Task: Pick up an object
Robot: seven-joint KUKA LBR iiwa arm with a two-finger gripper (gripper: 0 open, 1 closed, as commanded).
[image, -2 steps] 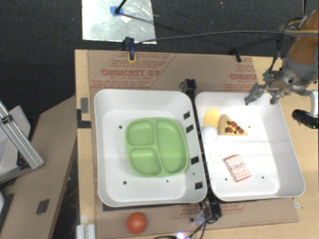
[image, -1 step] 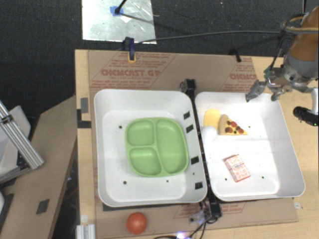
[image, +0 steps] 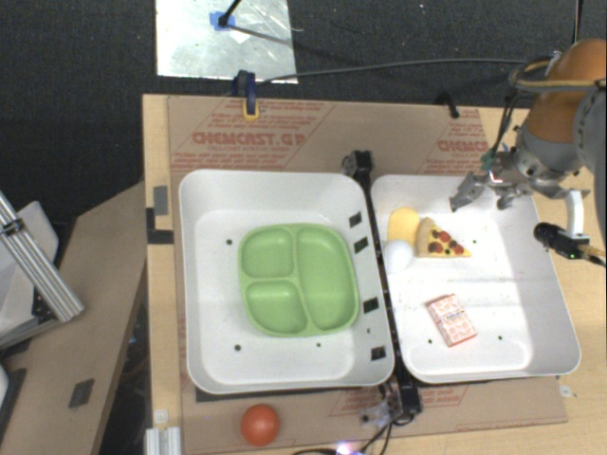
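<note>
The right bin (image: 545, 339) holds a yellow rounded piece (image: 403, 223), a white egg-shaped piece (image: 397, 255), a toy pizza slice (image: 442, 242) and a small red-and-white box (image: 451, 319). My gripper (image: 483, 195) hangs over the bin's far right corner, up and to the right of the pizza slice. Its two fingers stand apart, open, with nothing between them. The grey arm with its orange band (image: 574, 64) comes in from the upper right.
In the left bin (image: 204, 254) lies a green divided plate (image: 297, 278). An orange ball (image: 259, 424) rests on the cardboard in front of the left bin. A black divider with clips (image: 372, 273) runs between the bins.
</note>
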